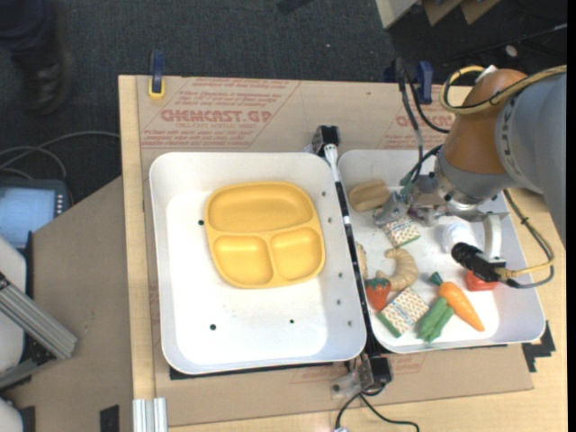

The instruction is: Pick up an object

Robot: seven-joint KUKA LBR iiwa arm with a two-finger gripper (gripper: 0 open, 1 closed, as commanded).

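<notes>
The gripper (402,207) is hanging low over the upper part of the right bin (531,318), and how its jaws are standing I cannot tell, since the metal parts are blurring into one dark cluster from this slant. Nothing is visibly sitting between them. Just below the gripper a small patterned packet (403,232) is lying on the bin floor, and just to its left a tan bread-like piece (367,194) is resting near the bin's upper left corner.

Further down, a pale croissant-shaped piece (402,267) is curving through the middle of the bin, with a red strawberry (378,291) touching its lower end. Beside that a second patterned packet (404,310) is lying at a tilt, a green vegetable (436,319) is sitting just right of it, and an orange carrot (463,305) is angling alongside the green one. Near the right wall a small red piece (480,282) is lying by a black cable.

The grey arm (526,133) with its orange band (472,129) is reaching in from the right above the bin.

In the left bin (171,268) a yellow divided tray (265,232) is lying flat, well apart from the gripper
</notes>
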